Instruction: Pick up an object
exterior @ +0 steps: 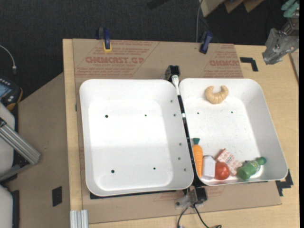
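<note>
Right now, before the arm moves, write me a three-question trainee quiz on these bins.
1. True or false: the croissant touches the carrot.
2. Which bin holds all the objects: A left bin, B right bin, C both?
3. Fill in: the green bottle lies in the right bin's near-____ corner.

Key: 1 false, the croissant sits apart near the far edge. 2 B. 3 right.

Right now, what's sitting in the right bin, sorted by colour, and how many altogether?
Tan: 1, croissant
Orange: 1, carrot
Red: 1, tomato
Green: 1, bottle
White: 1, block
Pink-patterned: 1, packet
Total: 6, all in the right bin
</note>
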Available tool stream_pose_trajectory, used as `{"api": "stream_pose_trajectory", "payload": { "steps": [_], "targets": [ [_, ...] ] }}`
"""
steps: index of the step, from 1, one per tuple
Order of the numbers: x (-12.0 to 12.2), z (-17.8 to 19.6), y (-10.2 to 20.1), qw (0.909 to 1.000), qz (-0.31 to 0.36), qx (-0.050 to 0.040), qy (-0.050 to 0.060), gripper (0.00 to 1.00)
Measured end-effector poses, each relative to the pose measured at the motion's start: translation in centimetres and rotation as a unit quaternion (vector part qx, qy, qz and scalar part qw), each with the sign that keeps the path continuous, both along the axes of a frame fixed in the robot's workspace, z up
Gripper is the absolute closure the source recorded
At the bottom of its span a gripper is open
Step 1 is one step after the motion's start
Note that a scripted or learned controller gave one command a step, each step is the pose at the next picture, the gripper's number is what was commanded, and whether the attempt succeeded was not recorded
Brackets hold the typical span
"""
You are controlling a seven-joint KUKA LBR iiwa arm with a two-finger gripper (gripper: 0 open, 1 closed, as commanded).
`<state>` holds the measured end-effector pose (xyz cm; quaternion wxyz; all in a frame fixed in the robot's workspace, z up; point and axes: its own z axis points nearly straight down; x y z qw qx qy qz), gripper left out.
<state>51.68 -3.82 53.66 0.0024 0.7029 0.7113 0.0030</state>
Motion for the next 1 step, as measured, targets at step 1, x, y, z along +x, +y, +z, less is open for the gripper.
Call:
{"api": "stream_pose_trajectory", "payload": {
  "steps": [1],
  "targets": [
    [-3.96,-0.05,-8.57,0.9999,-0.011,-0.0015,0.004,1.0]
  ]
}}
